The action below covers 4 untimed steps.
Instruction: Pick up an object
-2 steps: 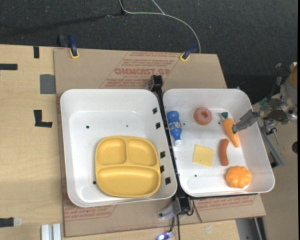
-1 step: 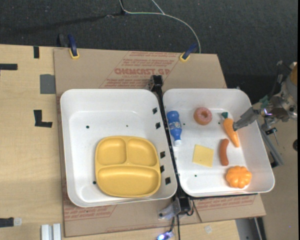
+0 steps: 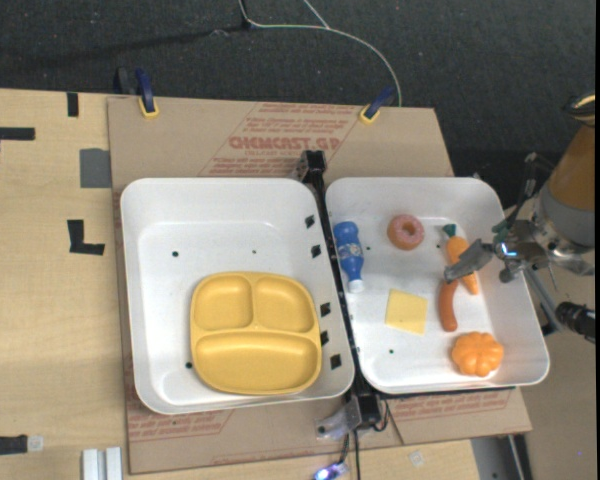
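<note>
Hand (image 3: 480, 258) just above carrot (image 3: 461, 256)

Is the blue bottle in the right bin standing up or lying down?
Lying down. The blue bottle lies flat along the right bin's left wall, its full length visible.

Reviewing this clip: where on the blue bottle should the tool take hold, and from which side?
Grip the blue bottle across its wider blue body, coming straight down from above. It lies flat along the right bin's left wall, so that side looks tight; the fingers may need to straddle it carefully.
</note>
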Motion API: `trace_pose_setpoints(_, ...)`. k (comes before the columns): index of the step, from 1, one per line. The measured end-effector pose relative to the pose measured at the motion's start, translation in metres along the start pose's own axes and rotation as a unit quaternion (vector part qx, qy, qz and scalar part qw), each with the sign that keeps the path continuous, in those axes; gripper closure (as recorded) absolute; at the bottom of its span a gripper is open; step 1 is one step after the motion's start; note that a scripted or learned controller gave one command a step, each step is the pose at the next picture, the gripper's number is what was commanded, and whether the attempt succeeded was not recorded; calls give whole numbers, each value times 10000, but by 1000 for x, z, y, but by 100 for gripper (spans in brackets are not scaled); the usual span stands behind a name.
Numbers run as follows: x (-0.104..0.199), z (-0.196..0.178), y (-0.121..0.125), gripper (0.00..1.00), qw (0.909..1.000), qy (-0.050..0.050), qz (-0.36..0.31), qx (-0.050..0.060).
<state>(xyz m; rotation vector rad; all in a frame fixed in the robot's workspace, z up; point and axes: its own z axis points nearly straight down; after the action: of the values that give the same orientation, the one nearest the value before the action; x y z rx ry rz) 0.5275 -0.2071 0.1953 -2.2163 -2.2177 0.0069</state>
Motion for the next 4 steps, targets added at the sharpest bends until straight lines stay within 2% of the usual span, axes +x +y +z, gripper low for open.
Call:
trace_pose_setpoints(1, 7, 46, 0, 0, 10000, -1, -2, -6)
trace_pose_setpoints(2, 13, 109, -1, 0, 10000, -6, -4, -14)
trace_pose_setpoints(3, 14, 95, 0, 100, 10000, -5, -7, -28)
trace_pose_setpoints(4, 20, 52, 1, 100, 10000, -7, -7, -50)
